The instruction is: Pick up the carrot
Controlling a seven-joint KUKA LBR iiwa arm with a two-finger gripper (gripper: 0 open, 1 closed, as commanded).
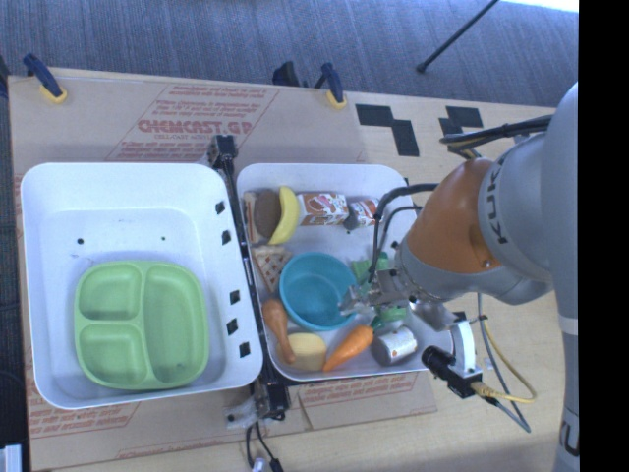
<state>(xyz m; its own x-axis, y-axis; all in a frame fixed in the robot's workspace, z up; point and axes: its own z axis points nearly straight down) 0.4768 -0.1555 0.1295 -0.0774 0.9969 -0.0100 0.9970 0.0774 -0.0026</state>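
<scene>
The carrot (348,348) lay at the right bin's (324,172) near edge, between a yellow block (306,346) and a metal can (395,345); the gripper (366,299) hovered just above it, beside the blue bowl (314,289). Its state could not be told.

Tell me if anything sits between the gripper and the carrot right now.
Nothing visible does. The gripper sits over the right bin, just above the carrot, which lies by the bin's near wall. The blue bowl is to its left and a silver can to its right.

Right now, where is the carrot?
The carrot lies in the right bin, near its front edge, between a yellow block and a silver can, just below the blue bowl.
</scene>
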